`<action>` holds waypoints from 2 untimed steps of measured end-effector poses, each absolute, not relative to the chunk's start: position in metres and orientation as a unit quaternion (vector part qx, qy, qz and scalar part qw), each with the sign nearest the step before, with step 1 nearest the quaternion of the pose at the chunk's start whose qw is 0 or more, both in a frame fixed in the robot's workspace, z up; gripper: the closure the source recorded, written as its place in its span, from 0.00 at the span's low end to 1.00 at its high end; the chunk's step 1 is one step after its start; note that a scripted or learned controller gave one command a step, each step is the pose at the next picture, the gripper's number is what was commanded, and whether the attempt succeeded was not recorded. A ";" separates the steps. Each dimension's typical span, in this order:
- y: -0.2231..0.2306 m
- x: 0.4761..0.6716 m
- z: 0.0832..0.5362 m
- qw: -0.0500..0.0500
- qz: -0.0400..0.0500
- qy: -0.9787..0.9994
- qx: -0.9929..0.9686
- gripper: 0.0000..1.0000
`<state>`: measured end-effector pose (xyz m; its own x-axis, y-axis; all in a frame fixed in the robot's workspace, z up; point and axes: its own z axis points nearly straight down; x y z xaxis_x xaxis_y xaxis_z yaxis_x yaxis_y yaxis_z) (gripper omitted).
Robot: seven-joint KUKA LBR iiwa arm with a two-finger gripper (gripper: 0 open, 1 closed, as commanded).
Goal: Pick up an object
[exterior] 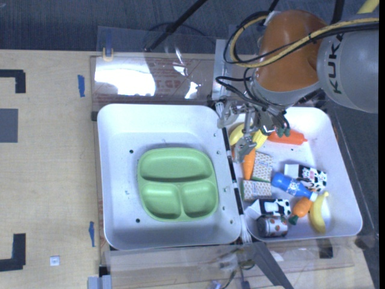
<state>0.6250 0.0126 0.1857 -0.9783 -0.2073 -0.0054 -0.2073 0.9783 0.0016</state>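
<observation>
1. The hand (255, 127) hangs low over the far-left corner of the right bin (344, 161), close to the wall it shares with the left bin (114, 161). Whether it is open or closed cannot be told from here, nor can anything be seen held in it.

2. The likeliest targets lie right beneath it: a yellow banana (239, 134) against the bin's left wall, and an orange carrot (248, 161) just nearer, touching a patterned packet (261, 166). An orange-red piece (287, 138) sits just to the hand's right.

3. This corner is crowded, so I would choose one thing and centre on it. The carrot looks the better pick: slender, and lying along the wall.

4. Set the grip across the carrot's narrow width, not its length, and keep clear of the wall so no part of the hand catches on the rim.

5. Come straight down; a slanted approach would likely shove the banana or the packet aside.

6. Close firmly, then lift slowly. A tapered carrot may slip out toward its thin end, so grip near the thicker part.

7. Leave the rest alone: the blue bottle (289, 183), the cow-patterned carton (313, 175), the can (272, 225) at the near edge, and the green divided tray (177, 182) in the left bin.
</observation>
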 end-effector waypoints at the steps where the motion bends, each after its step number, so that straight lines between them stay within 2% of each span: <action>1: 0.013 0.627 0.197 0.007 0.002 0.995 -0.103 1.00; 2: -0.040 0.667 0.308 0.004 0.000 0.989 -0.147 1.00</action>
<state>0.6671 -0.0401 0.3078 -0.9565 -0.2915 -0.0088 -0.2915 0.9566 -0.0011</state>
